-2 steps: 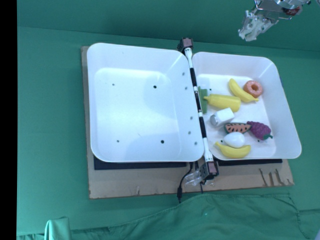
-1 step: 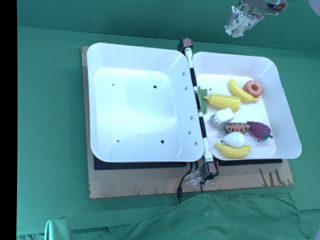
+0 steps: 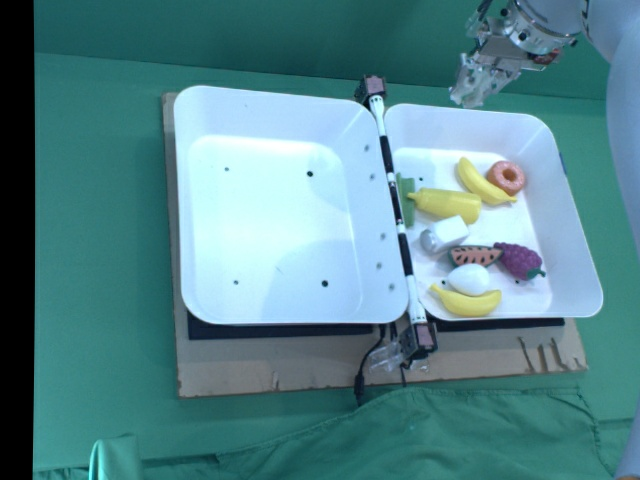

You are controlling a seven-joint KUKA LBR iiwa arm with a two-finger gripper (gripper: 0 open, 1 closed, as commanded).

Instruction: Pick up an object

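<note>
The right bin (image 3: 560, 183) holds several toy foods: a banana (image 3: 482, 182), a pink donut (image 3: 507, 176), a yellow corn cob (image 3: 446, 204) with a green leaf, a grey-white block (image 3: 446, 234), a carrot (image 3: 475, 256), purple grapes (image 3: 518, 259), a white egg (image 3: 469, 279) and a second banana (image 3: 466, 302). My gripper (image 3: 473, 92) hangs high above the bin's far rim, apart from all of them, with nothing between its fingers as far as I can see.
The left bin (image 3: 200, 128) lies beside the right one, split from it by a black and white bar (image 3: 393, 208). Both rest on a cardboard sheet (image 3: 300, 373) over green cloth. The grey arm (image 3: 620, 88) comes down the right side.
</note>
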